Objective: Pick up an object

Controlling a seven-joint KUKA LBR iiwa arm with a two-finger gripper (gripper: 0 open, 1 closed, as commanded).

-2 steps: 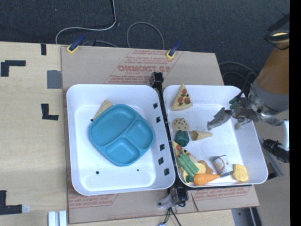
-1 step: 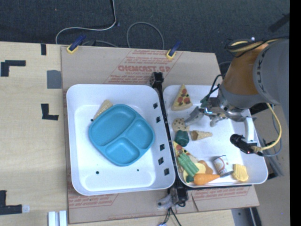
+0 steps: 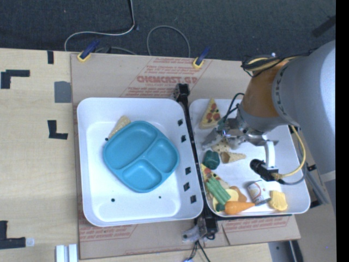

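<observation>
The arm (image 3: 294, 91) — grey, with an orange band above the wrist — reached in from the right over the right bin (image 3: 292, 146). Its gripper (image 3: 224, 136) hung low among the toy food near that bin's left side; whether the jaws were open or closed could not be told.

The right bin, shallow, white and smooth-walled, held a litter of small plastic pieces. A pizza slice (image 3: 209, 113), a flat yellow wedge with red spots, lay in the upper left corner. A dark green rounded piece (image 3: 211, 159) sat just below the gripper, beside a pale tan wedge (image 3: 234, 157). Along the lower edge lay a ribbed green vegetable (image 3: 217, 191), an orange carrot (image 3: 238, 207) and a yellow lumpy piece (image 3: 278, 201).

The left bin (image 3: 92, 146) carried a blue divided plate (image 3: 141, 155) — matte, rounded, with three compartments — tilted on the bin floor, covering most of a tan wedge (image 3: 119, 126). Both bins rested on brown cardboard (image 3: 158, 78) laid over the pale wooden counter (image 3: 32, 173).
</observation>
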